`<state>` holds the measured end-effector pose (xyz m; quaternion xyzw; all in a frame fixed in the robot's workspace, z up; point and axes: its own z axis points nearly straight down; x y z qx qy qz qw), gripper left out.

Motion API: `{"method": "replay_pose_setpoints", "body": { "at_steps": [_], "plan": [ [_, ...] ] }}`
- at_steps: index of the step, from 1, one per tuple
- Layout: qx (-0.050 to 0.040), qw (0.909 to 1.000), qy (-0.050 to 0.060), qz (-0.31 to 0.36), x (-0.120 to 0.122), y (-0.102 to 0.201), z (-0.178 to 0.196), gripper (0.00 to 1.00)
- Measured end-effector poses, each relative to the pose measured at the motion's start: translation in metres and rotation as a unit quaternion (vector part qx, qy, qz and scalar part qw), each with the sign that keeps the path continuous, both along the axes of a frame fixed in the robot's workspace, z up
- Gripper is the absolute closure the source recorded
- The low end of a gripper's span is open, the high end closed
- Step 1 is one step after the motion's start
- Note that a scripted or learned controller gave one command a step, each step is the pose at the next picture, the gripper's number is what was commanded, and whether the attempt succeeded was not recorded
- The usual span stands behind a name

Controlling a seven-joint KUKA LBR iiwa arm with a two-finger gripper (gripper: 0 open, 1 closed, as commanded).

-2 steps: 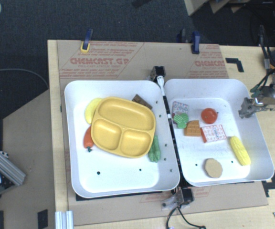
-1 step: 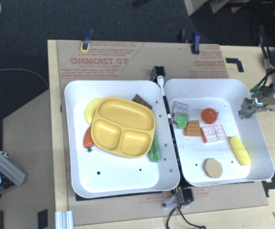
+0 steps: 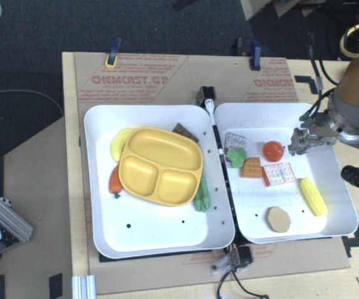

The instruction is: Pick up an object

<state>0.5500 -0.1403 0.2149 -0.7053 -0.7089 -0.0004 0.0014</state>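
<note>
My gripper [image 3: 299, 143] hangs over the right bin [image 3: 329, 226], just right of a red tomato [image 3: 273, 150]. Nothing shows between its fingers. Below the tomato lie a pink-and-white packet [image 3: 278, 174] and an orange waffle piece [image 3: 252, 167]. A green toy [image 3: 236, 157] and a small printed card [image 3: 234, 140] sit left of those. A yellow corn cob [image 3: 313, 196] lies near the bin's right side, and a tan round cookie [image 3: 278, 219] rests near the front.
The left bin [image 3: 98, 167] holds a yellow divided tray [image 3: 159, 166], with a yellow piece [image 3: 119, 143], a red-orange pepper [image 3: 115, 182], a green vegetable [image 3: 202, 196] and a brown item [image 3: 184, 131] tucked around its edges. Clamps [image 3: 111, 60] sit at the board's back edge.
</note>
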Motion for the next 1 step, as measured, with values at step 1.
{"method": "replay_pose_setpoints", "body": {
  "at_steps": [1],
  "plan": [
    [-0.001, 1.0, -0.002, 0.0, 0.0109, 0.0566, 0.0106, 1.0]
  ]
}}
